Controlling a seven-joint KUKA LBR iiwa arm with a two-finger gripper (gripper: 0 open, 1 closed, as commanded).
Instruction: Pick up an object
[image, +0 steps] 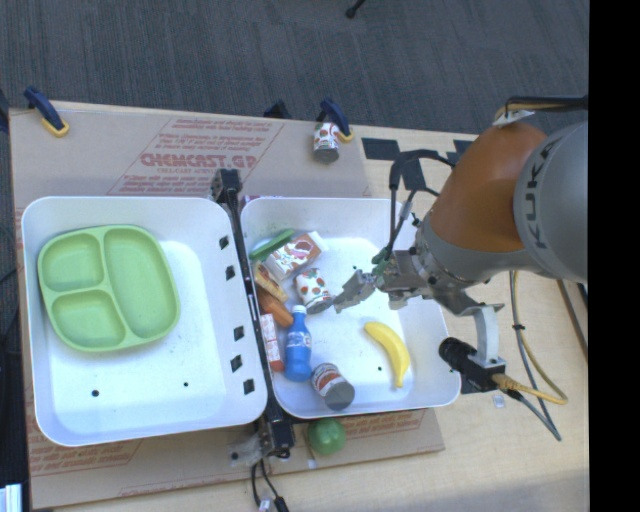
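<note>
The gripper (352, 292) hangs over the middle of the right bin (425, 400), reaching in from three o'clock. I cannot tell how wide it stands, and nothing shows in its hold. A banana (389, 350) lies at its five o'clock, apart from it. At its nine o'clock sits a small red-and-white cup (313, 289), with a blue bottle (298, 345) at seven. The left bin (140, 420) holds a green divided plate (106, 287).

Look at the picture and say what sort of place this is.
Probably a robotics lab test bench: a KUKA arm reaches over two white bins holding toy food such as a banana, with cardboard clamped down underneath.
</note>
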